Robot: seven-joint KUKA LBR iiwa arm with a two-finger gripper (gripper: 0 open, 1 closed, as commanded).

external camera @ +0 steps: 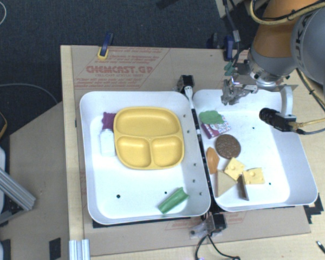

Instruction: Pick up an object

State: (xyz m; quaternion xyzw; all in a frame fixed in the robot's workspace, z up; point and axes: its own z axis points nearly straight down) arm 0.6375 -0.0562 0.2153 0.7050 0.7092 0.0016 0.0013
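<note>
Dark carpet rings a cardboard-topped bench [124,64] carrying two white bins. Nearest, at six o'clock in the left bin [97,199], a green pod [172,200], then the yellow divided tray [149,137]. In the right bin [292,161], cheese wedges [244,172], a brown cookie [227,145] and a green leaf [210,116] huddle along nine o'clock: light, stiff toy food, probably slick, best pinched across narrow edges. Farthest, the gripper [234,93] hovers at twelve o'clock, fingers narrow, holding nothing.

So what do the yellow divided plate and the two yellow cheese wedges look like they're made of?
Yellow divided plate: likely molded plastic, smooth with a soft sheen on its rims. Cheese wedges: probably plastic or rubber toy food, matte, with molded holes; the exact material can't be settled.
</note>
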